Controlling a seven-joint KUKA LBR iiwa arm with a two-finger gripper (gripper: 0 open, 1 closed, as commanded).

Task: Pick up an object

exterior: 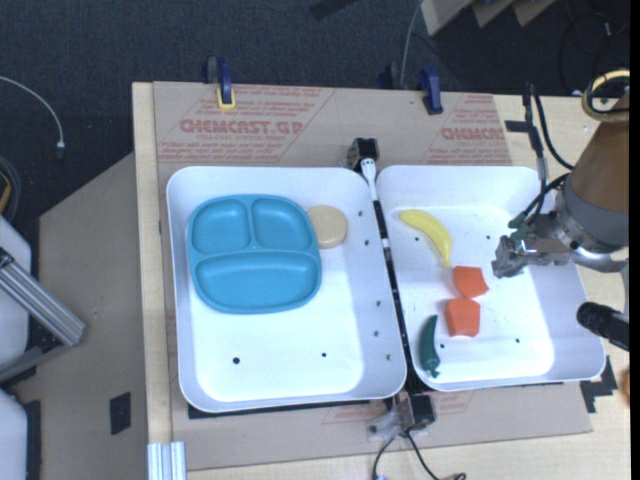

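White plastic makes up the two shallow bins we count on the bench, a left bin and a right bin, side by side with a narrow dark seam between them in the middle of the frame. In the left bin we see two things: one blue divided plate with three compartments, lying in the upper left part of the bin, and one pale round disc touching the plate's upper right edge. In the right bin we count four things: one yellow banana lying at a slant in the upper left part, two orange blocks, the upper block and the lower block just below it near the bin's middle, and one dark green vegetable along the lower left edge, just beside the lower block. The gripper hangs over the right part of the right bin, just right of the upper block, at the end of the grey arm reaching in from the right edge of the frame. We see nothing between its tips, and we cannot tell whether they are apart or together. At the top of the frame we count two blue clamps on the bench's far edge.
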